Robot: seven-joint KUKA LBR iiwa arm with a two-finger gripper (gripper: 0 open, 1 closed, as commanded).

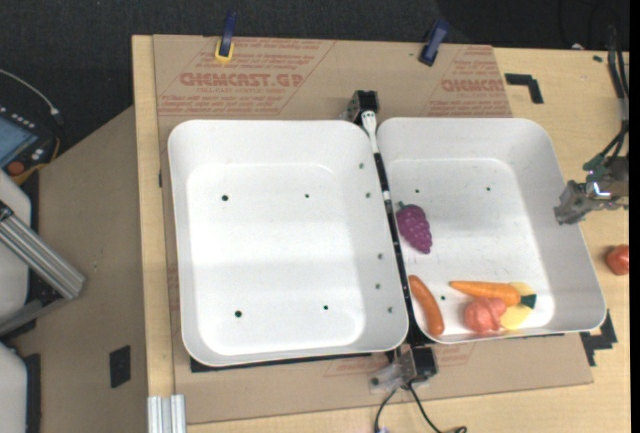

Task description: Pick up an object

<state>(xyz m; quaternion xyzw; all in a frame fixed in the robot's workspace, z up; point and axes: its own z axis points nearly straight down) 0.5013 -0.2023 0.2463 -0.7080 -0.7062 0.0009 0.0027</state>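
Note:
The right bin (pixel 520 146) holds a purple bunch of grapes (pixel 414 227) near its left wall. Along its front lie a red-orange chili-shaped piece (pixel 427 305), an orange carrot (pixel 486 290), a pink-red lump (pixel 481 316) and a small yellow piece (pixel 514 318), the last three close together. My gripper (pixel 580 198) appears as a small grey metal part at the bin's right rim, well to the right of the grapes and above the carrot group. Nothing is visible in it.
The left bin (pixel 270 146) sits beside the right one, with a black divider strip (pixel 385 201) between them. Both rest on a cardboard sheet (pixel 300 71) held by clips (pixel 226 43). A small orange-red thing (pixel 617 260) lies right of the bins.

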